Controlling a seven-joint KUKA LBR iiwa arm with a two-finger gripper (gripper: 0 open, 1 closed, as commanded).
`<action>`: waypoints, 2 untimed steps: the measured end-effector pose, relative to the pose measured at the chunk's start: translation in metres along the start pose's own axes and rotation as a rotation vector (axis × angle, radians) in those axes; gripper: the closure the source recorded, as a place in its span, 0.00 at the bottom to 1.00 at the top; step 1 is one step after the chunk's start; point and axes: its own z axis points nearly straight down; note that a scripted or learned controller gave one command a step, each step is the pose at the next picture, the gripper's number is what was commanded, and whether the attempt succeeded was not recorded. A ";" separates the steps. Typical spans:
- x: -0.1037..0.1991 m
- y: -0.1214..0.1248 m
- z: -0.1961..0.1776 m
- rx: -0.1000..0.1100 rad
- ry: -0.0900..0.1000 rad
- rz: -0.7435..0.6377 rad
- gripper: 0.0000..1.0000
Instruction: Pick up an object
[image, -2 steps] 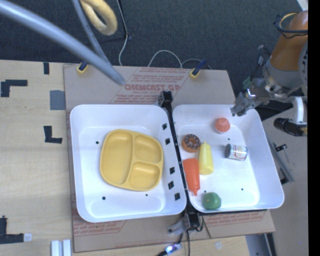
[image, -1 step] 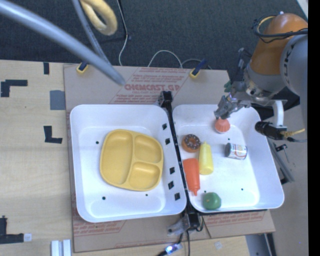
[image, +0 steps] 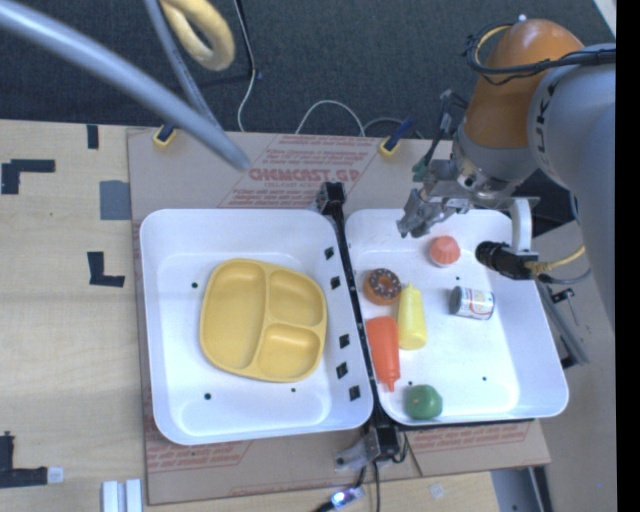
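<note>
Grey, with an orange band above the wrist, the arm (image: 560, 90) reaches in from the right and bends down over the far edge of the right bin (image: 530, 395). Its gripper (image: 415, 222) hangs near the bin's far left corner, tilted down and to the left, above bare white floor; whether the fingers are spread or pressed together I cannot tell, and nothing shows between them.

The left bin (image: 170, 400) holds a yellow tray (image: 262, 320) with three compartments, lying flat near its middle.

In the right bin, an orange carrot (image: 383, 350) lies along the left wall, with a yellow bottle (image: 411, 317) just beside it on the right. A can (image: 472, 302) lies on its side, well apart to the right of the bottle. A brown donut (image: 381, 286) sits at the far end of the carrot, touching the bottle's top. A green ball (image: 424, 402) sits near the bin's near edge. A small red-orange ball (image: 444, 250) lies just right of the gripper, apart from it.
</note>
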 end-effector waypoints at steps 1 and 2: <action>0.054 0.000 0.012 0.001 0.000 0.000 1.00; 0.104 -0.006 0.003 -0.001 0.000 -0.001 1.00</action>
